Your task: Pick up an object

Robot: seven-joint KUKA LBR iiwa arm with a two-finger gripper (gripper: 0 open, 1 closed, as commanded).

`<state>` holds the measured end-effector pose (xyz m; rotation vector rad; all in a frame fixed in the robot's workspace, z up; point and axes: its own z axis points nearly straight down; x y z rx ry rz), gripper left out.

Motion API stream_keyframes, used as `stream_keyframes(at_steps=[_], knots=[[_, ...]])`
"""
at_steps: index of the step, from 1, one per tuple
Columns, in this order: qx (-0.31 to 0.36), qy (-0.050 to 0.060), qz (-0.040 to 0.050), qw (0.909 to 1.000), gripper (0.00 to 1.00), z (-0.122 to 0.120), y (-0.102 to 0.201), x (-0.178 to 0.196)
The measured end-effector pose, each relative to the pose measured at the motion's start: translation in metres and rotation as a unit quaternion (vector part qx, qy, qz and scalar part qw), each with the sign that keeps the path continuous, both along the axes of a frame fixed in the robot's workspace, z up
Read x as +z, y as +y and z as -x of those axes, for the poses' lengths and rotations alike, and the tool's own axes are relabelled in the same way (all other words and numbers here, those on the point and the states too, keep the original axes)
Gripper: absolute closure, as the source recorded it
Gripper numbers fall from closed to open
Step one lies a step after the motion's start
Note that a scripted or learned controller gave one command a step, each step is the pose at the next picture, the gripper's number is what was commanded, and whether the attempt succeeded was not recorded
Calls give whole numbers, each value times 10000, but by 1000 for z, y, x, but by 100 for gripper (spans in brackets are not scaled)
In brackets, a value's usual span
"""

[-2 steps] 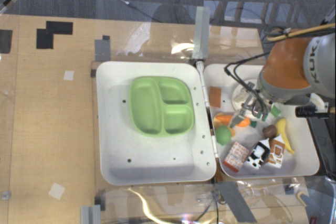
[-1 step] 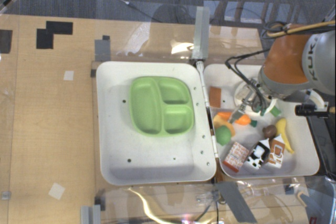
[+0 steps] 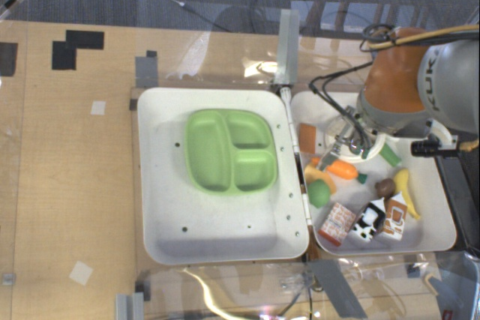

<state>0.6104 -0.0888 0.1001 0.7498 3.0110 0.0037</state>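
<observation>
The small orange plastic carrot (image 3: 343, 170) lies just below the claw (image 3: 346, 148), in the right white bin (image 3: 442, 232); whether the claw is open or closed cannot be told. The carrot looks light, stiff and slick, best gripped across its thick middle.

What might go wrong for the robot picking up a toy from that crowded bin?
1. The toys sit tightly packed: the carrot lies right beside the green ball, so the gripper might nudge one while reaching for the other.
2. The banana rests near the right bin's wall, leaving little room to reach it.
3. The small boxes lie tilted, so they might slip away.
</observation>
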Motion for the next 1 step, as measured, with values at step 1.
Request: stream_keyframes(at_steps=[1], knots=[[60, -14, -6, 10000, 0, 34, -22, 1]])
